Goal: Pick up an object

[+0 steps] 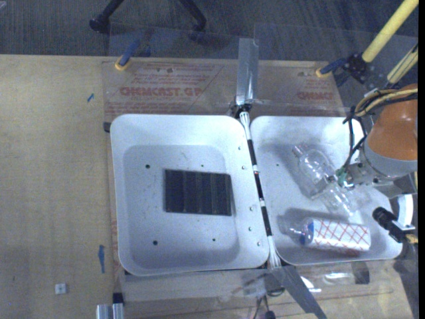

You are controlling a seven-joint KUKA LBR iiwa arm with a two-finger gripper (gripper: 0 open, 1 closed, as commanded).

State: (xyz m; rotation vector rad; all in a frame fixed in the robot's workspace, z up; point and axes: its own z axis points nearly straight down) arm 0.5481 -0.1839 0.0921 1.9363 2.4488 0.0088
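In the right bin (279,130) a clear plastic bottle (311,165) lies tilted in the middle. A bottle with a red criss-cross label and a blue cap (335,235) lies on its side near the front wall. A flat dark ribbed panel (198,192) rests in the middle of the left bin (129,145). My gripper (342,180) reaches in from the right under the orange-banded wrist (393,138). It sits low, right at the lower right end of the clear bottle. The bottle's glare and the gripper body blur that spot.
A metal divider strip (257,185) runs between the two bins. Yellow-handled clamps (392,25) and cables stand at the back right behind the arm. A tripod base (149,2) is on the floor beyond the bench.
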